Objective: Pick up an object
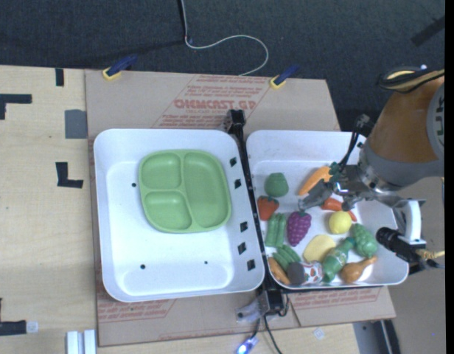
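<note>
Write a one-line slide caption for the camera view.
Gripper low over toy food in the right bin; green plate in the left bin.

a heap of toy food lay in the right bin (286, 150): a green pepper (276, 184) near its middle, an orange carrot (314, 179) slanting beside it, purple grapes (298, 227) lower down, a yellow lemon (340, 222), a green broccoli (361, 240), a yellow piece (318, 247) and a brown piece (352, 271) near the front rim, mostly touching one another.

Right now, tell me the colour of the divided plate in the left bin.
Light green, seen in the camera view: divided plate.
</note>
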`<state>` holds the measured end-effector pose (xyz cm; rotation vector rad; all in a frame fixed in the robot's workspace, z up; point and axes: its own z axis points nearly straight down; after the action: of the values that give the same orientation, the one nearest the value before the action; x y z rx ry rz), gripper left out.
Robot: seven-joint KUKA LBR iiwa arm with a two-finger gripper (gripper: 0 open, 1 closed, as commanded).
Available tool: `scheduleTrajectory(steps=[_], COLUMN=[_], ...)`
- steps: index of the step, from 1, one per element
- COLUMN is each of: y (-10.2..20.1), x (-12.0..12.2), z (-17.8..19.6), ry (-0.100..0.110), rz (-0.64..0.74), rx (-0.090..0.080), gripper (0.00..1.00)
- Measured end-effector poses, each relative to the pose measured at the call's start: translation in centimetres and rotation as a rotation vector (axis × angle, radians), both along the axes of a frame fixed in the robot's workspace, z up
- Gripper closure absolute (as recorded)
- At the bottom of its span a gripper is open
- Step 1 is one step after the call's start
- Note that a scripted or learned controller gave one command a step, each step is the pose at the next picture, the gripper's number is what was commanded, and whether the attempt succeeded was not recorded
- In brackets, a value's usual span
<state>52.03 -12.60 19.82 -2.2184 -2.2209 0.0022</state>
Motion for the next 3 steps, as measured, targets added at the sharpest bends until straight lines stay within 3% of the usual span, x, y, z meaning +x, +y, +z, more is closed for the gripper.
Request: scheduleTrajectory(steps=[1, 2, 3], y=[3.3, 3.2, 2.7], x=[-4.0, -3.7, -3.6], z=[-6.5, -11.6, -11.3], ry=[0.009, 0.000, -0.003], rz=[0.000, 0.000, 0.002], rx=[0.003, -0.001, 0.001], gripper=[0.00, 0.00, 0.00])
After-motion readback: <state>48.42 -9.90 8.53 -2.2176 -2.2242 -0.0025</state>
